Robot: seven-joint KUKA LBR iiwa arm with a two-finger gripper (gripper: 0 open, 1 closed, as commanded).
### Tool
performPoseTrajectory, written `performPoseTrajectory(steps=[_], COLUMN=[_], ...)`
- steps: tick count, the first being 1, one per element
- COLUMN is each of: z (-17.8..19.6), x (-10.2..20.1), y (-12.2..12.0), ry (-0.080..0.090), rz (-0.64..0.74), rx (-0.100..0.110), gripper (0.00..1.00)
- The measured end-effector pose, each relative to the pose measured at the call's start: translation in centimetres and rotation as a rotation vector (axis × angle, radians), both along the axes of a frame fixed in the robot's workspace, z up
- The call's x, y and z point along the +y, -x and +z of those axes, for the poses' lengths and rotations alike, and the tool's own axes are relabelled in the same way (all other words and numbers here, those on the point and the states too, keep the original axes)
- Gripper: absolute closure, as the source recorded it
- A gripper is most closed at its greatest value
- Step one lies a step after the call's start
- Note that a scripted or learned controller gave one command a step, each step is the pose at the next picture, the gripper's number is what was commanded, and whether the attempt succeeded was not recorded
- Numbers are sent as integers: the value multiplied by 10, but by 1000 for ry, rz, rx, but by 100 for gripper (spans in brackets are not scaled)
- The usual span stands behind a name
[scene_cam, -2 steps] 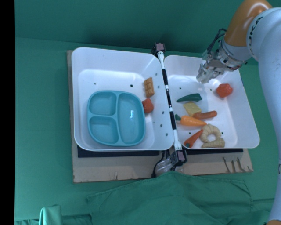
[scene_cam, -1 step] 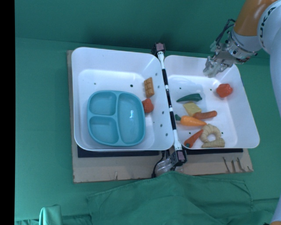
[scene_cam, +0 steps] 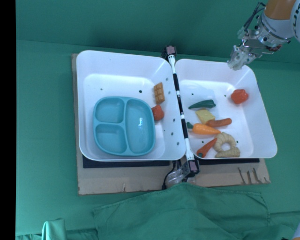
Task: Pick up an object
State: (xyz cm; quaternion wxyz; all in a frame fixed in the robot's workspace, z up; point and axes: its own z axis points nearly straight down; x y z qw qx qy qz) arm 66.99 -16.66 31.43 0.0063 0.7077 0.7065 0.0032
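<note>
Gripper [scene_cam: 240,60] above right bin's far corner; finger state indeterminable. Nearest candidate: red pepper [scene_cam: 239,96], right bin [scene_cam: 262,117], far-right area (apart from other toys). Likely light, hard, smooth plastic; grasp across widest body.

Single fixed camera, mounted above the bench and looking down at a slant. The landmark is the black-and-white divider [scene_cam: 179,110] where the two white bins meet; it runs near the frame's centre, tilted slightly from vertical. The left bin [scene_cam: 89,70] lies to its left, the right bin [scene_cam: 262,126] to its right, both seen whole. The cardboard sheet [scene_cam: 117,180] under the bins and the green cloth [scene_cam: 42,117] around them are also within view, so the camera stands at a moderate distance. The arm [scene_cam: 279,14] enters at upper right of the divider.
</note>
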Motion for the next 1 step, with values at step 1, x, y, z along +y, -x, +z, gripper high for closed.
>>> performPoseTrajectory(steps=[1], z=[50], x=[-5], y=[4], ry=[0], rz=[0], rx=[1], gripper=[100])
